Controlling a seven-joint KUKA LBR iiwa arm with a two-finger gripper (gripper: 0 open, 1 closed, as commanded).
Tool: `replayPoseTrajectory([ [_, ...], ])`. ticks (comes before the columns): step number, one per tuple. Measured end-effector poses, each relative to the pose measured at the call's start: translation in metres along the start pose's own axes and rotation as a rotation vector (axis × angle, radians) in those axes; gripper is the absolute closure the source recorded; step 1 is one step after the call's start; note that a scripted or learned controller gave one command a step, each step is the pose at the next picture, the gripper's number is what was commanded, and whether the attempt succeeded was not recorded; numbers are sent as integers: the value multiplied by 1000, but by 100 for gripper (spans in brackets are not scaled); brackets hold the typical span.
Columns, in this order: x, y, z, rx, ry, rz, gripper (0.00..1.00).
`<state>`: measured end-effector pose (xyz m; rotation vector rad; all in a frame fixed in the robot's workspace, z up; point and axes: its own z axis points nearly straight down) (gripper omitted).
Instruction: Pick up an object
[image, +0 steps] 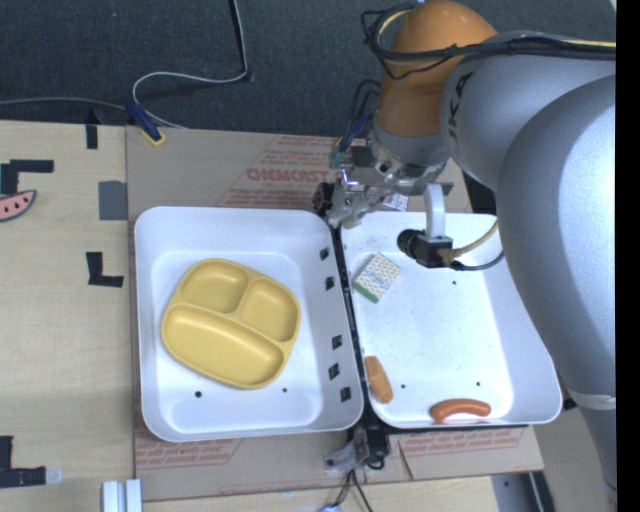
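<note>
My gripper (345, 205) hangs over the far left corner of the right bin (520, 350), below the orange band of the arm. Just below it, on the bin floor, lies a small green-and-white patterned packet (377, 277), apart from the gripper. An orange-brown oblong piece (378, 380) rests by the bin's left wall near the front. A red-orange sausage (461, 409) lies along the front edge.
The left bin (160, 235) holds a yellow divided plate (232, 321). A black divider with clips (338, 320) runs between the bins. The grey arm covers the right bin's far right side. Cables (190, 75) trail across the dark surface behind the bench.
</note>
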<state>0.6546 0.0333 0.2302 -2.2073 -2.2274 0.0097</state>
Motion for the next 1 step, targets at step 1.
replayPoseTrajectory([
  [1, 0, 0, -9, 1, 0, -1, 100],
])
